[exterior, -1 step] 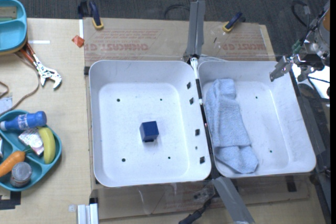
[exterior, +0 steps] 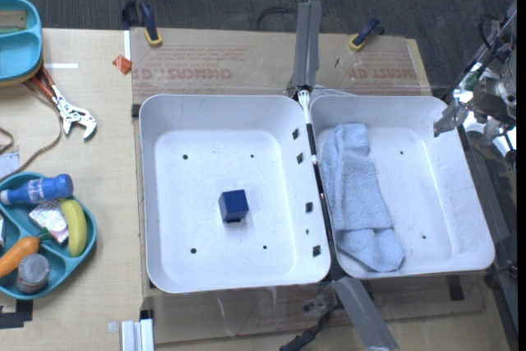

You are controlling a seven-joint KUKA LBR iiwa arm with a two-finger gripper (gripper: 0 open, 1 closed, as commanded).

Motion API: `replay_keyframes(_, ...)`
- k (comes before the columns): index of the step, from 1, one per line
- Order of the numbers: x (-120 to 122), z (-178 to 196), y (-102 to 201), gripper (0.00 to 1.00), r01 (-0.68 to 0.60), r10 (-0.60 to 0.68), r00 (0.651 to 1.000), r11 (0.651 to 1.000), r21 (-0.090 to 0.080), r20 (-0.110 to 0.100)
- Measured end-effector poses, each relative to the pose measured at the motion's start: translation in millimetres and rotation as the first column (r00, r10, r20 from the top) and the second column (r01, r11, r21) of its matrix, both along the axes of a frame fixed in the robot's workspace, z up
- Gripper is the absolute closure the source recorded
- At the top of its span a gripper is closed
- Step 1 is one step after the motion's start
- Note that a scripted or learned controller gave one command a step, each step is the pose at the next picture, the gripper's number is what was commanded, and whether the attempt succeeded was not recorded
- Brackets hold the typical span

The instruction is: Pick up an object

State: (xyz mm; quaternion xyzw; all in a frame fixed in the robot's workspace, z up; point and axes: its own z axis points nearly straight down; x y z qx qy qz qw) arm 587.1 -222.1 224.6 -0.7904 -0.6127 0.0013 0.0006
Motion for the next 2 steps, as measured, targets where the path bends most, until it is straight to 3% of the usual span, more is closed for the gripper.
replay_keyframes(1, -50.2, 49.9, 10.3, 0.00, 0.472, -0.472, 0.882, 0.882, -0.001, 0.001)
replay_keyframes(2, -33.3, 47.2, 6.3, 0.00, 0.526, -0.526, 0.851, 0.851, -0.002, 0.000)
